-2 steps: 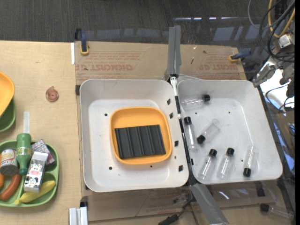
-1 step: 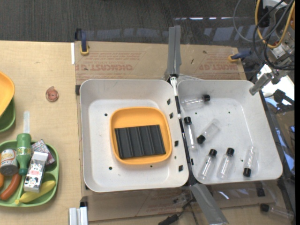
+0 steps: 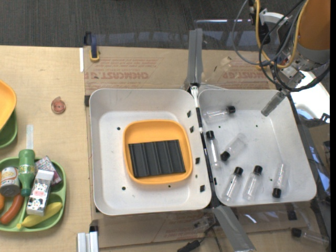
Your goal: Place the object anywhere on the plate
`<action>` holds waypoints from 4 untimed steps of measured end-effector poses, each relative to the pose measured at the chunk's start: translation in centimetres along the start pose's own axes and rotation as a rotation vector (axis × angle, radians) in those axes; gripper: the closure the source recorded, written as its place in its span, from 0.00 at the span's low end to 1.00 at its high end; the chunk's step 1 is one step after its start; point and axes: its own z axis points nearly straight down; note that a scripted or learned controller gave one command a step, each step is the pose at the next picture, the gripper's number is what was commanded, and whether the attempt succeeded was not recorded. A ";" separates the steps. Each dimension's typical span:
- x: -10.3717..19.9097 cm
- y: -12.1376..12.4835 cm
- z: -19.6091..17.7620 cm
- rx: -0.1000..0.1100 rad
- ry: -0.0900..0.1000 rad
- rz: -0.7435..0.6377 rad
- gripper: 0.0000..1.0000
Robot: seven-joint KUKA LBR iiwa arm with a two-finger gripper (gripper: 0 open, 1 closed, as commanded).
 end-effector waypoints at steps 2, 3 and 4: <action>4.8 3.7 -1.6 0.001 0.006 -0.696 0.00; 4.7 3.6 -3.5 0.002 0.005 -0.697 0.00; 4.7 3.7 0.2 0.001 0.003 -0.687 0.00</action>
